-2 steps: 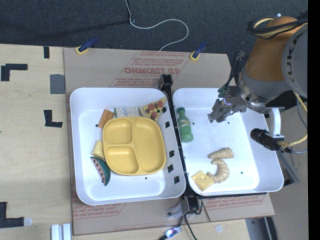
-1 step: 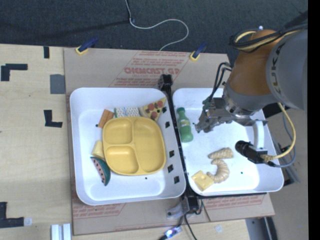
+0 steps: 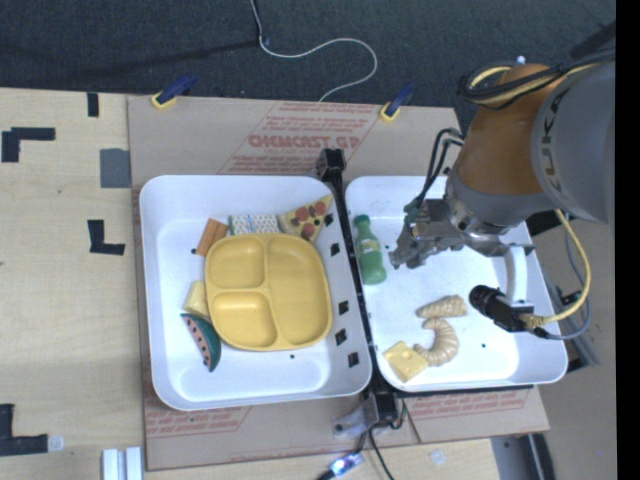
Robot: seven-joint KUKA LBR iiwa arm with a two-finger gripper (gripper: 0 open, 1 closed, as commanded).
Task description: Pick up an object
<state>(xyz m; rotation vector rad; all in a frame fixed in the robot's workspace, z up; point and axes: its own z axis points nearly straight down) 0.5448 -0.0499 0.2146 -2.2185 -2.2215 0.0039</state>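
My gripper (image 3: 404, 255) hangs over the right bin (image 3: 520, 368), just right of a green bottle (image 3: 369, 250) that lies along the bin's left wall. Nothing shows between its dark fingers. A tan croissant-like piece (image 3: 441, 324) and a yellow cheese wedge (image 3: 404, 361) lie in the front part of that bin. The left bin (image 3: 165, 298) holds a yellow divided plate (image 3: 268, 290), a watermelon slice (image 3: 203, 339), an orange block (image 3: 211, 235), a pizza slice (image 3: 309, 216) and a patterned piece (image 3: 254, 224).
The orange-banded arm (image 3: 510, 148) covers the right bin's back right corner. A black part with a cable (image 3: 498, 306) juts over the bin's right side. A dark divider (image 3: 345, 268) runs between the bins. Blue and yellow clips (image 3: 173, 90) pin the cardboard.
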